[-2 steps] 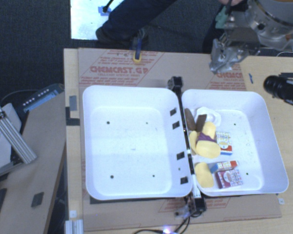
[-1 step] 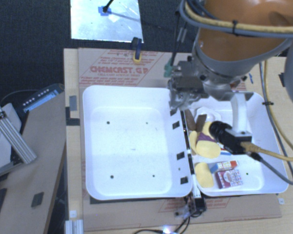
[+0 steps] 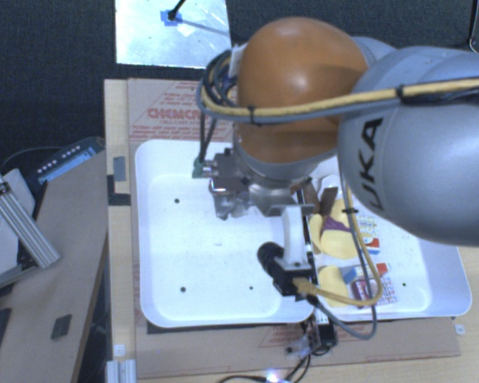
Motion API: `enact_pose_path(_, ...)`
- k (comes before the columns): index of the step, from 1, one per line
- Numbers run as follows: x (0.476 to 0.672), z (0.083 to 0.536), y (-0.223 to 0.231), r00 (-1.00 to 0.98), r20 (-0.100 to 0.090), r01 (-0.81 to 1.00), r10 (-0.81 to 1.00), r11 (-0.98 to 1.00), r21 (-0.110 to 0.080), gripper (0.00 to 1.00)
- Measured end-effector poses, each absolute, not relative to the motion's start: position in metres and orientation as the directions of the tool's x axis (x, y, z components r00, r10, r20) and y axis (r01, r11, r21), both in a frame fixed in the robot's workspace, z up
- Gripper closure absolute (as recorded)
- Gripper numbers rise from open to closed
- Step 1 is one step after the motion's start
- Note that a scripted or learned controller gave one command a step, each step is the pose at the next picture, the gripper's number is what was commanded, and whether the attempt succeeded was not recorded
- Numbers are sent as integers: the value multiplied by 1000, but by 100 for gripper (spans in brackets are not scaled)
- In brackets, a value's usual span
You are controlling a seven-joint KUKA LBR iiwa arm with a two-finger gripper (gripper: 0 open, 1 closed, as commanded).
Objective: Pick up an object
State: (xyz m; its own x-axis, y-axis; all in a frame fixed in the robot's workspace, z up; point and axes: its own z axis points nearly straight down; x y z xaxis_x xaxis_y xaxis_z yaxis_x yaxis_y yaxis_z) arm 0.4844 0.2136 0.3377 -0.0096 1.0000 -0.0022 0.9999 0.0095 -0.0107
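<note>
Gripper (image 3: pixel 227 196) over left bin (image 3: pixel 168 238); its grip state can't be told. Yellow item (image 3: pixel 333 244) in right bin (image 3: pixel 443 284): prob. light, soft; pinch across middle.

The grey arm (image 3: pixel 415 134), with its orange band (image 3: pixel 303 78), reaches over the middle of the worktop (image 3: pixel 117 238) and hides the seam between the two white bins. The left bin (image 3: pixel 176 294) shows bare floor towards its left edge and near corners. In the right bin (image 3: pixel 451 290), near its left wall, two yellow pieces (image 3: pixel 335 244) lie close together, with a purple scrap (image 3: pixel 336 223) touching the farther one and a printed card (image 3: pixel 385 284) just beside the nearer one. A cardboard sheet (image 3: pixel 164 114) lies under both bins.
</note>
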Motion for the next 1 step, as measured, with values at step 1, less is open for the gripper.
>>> enact_pose_path(1,496,464,236,-7,8,1000,1000,7,14,100)
